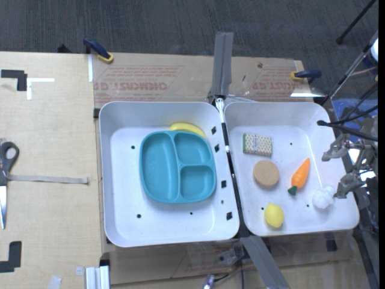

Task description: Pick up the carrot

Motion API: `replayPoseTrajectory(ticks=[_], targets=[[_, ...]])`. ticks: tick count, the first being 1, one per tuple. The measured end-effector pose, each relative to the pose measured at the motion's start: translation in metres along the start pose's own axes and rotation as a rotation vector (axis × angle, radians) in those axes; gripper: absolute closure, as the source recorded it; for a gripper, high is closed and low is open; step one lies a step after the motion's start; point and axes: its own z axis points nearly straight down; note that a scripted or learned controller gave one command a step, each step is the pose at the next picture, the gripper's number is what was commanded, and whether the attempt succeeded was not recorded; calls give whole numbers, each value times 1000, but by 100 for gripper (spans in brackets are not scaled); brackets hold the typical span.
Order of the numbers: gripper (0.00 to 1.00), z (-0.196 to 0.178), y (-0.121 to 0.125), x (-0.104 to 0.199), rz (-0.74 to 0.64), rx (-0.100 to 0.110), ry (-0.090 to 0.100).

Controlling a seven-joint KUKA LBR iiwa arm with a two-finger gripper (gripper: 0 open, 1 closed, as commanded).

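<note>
The carrot point(301, 173), orange with a small green top, lies tilted in the right half of the right bin point(289, 122), its green end toward the front. My gripper point(338, 173) hangs over the bin's right rim, to the right of the carrot and apart from it. It is open, one grey fingertip point(329, 155) toward the back and the other toward the front, with nothing between them.
In the right bin also lie a round tan biscuit point(266, 173), a speckled green block point(257, 144), a lemon point(274, 215) and a small white lump point(323, 199) beside the front finger. The left bin point(120, 221) holds a blue divided plate point(178, 166) with a yellow thing point(186, 127) behind it.
</note>
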Motion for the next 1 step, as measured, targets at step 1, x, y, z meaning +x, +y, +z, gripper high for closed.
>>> replayPoseTrajectory(ticks=[1], targets=[[0, 134, 1, -41, -312, -5, 0]])
